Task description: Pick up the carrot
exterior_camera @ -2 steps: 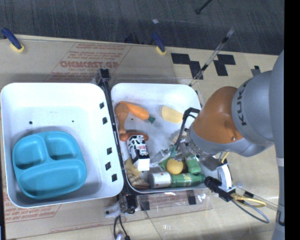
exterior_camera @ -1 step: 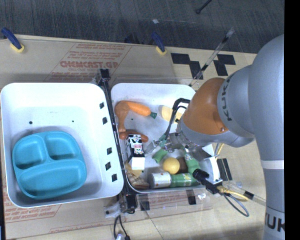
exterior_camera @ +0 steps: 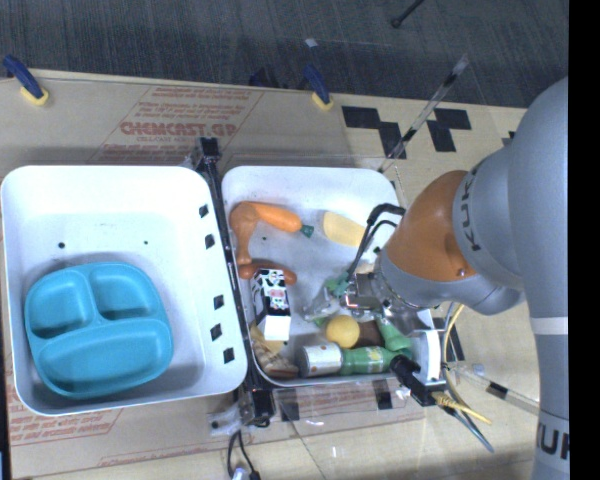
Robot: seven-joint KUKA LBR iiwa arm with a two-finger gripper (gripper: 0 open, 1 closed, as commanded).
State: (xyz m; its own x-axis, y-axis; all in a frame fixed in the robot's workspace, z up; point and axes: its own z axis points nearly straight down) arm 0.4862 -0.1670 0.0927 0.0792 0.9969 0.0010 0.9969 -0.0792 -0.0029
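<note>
The orange carrot (exterior_camera: 269, 216) lies in the back left part of the right bin (exterior_camera: 280, 181), its thick end curving down along the bin's left wall. My gripper (exterior_camera: 353, 291) hangs low over the middle of the same bin, to the right of and nearer than the carrot, apart from it. The grey wrist with its orange band (exterior_camera: 432, 243) covers much of the gripper. Nothing can be seen held in it.
Near the gripper are a yellow lemon (exterior_camera: 342, 331), a green bottle with a silver cap (exterior_camera: 345, 358), a cow-patterned carton (exterior_camera: 272, 294) and a pale yellow item (exterior_camera: 343, 228). The left bin (exterior_camera: 100, 193) holds a blue divided plate (exterior_camera: 98, 324).
</note>
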